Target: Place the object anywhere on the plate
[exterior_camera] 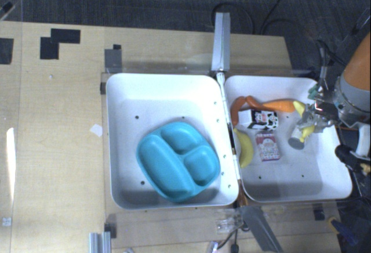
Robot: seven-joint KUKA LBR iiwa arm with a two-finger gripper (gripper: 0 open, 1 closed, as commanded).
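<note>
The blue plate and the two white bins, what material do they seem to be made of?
The blue plate looks like moulded plastic with a smooth, slightly glossy finish: uniform colour, rounded compartment walls. The white bins also look like plastic, matte, with soft rounded corners, though painted metal cannot be excluded.

Plate (pixel 177 160) blue; bins (pixel 124 130) white; banana (pixel 246 150) yellow; carrot (pixel 277 105) orange.

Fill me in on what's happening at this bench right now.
The arm's hand hangs low over the right bin, close to a yellow and grey object. A carrot, a banana and small cartons lie nearby. The blue divided plate in the left bin has nothing on it yet.
</note>
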